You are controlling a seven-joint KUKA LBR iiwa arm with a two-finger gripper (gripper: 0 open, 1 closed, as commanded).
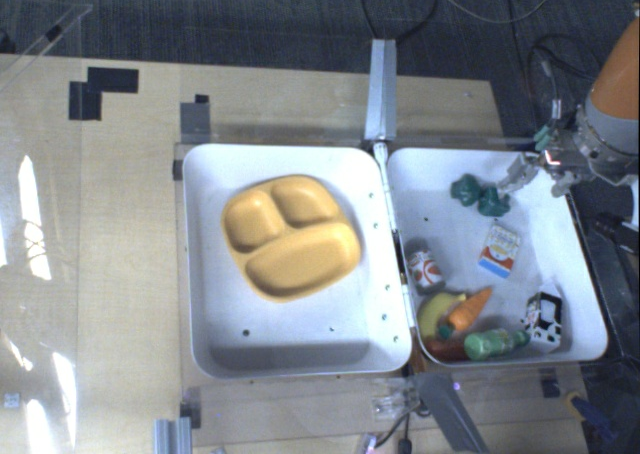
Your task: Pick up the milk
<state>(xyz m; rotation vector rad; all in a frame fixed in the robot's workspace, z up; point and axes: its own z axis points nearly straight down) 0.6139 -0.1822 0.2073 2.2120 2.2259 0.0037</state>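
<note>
Over the right white bin's (575,242) far right rim, the gripper (545,164) hangs; cannot tell how it is set. Small cow-patterned milk carton (544,319) sits in that bin's near right corner, beside a green bottle (492,343), orange carrot (468,309), banana (437,309). Pale wooden tabletop (110,272) underneath.

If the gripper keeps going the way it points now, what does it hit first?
Probably the dark green toy: the gripper points left toward it in the right bin. Depth is unclear, so it might pass above.
</note>
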